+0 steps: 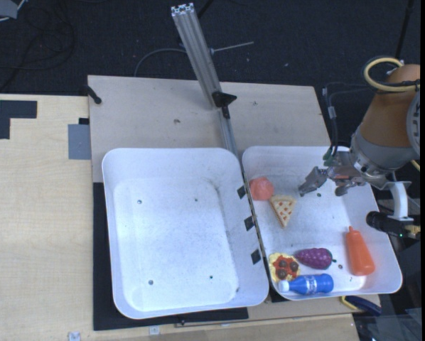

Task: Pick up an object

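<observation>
The right bin (319, 156) holds several toys. A pink-red ball (261, 187) lies near its left wall, with a yellow pizza slice (283, 210) just to the right of it. Along the front are a purple grape bunch (314, 257), an orange bottle (358, 251), a blue bottle (308, 284) and a small yellow-and-red piece (283, 266). My gripper (325, 186) hangs over the bin's upper right part, to the right of and above the pizza slice. Its fingers are spread, with nothing between them.
The left bin (171, 229) sits beside the right one, joined by black clips (248, 222). A slanted aluminium bar (198, 52) rises behind the bins. The arm's grey body with its orange band (390, 119) stands over the right bin's far right edge.
</observation>
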### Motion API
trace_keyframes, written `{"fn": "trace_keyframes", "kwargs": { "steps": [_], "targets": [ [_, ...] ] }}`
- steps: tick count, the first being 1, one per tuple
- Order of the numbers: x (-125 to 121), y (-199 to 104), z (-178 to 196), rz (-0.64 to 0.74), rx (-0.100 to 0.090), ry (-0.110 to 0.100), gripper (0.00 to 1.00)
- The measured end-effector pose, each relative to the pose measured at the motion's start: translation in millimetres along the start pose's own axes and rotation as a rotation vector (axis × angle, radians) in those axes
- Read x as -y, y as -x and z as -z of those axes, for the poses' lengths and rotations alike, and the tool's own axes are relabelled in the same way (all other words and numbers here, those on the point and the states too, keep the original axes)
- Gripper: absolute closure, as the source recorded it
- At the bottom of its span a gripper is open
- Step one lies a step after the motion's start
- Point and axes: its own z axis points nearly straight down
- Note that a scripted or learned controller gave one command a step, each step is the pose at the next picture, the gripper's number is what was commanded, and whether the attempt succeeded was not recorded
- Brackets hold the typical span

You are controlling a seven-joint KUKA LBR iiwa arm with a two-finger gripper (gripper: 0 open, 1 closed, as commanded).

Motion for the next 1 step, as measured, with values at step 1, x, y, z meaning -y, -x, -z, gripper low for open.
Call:
{"fn": "trace_keyframes", "kwargs": {
  "steps": [1],
  "targets": [
    [4.3, 2.5, -62.4, 0.001, 0.0, -0.001, 0.0]
  ]
}}
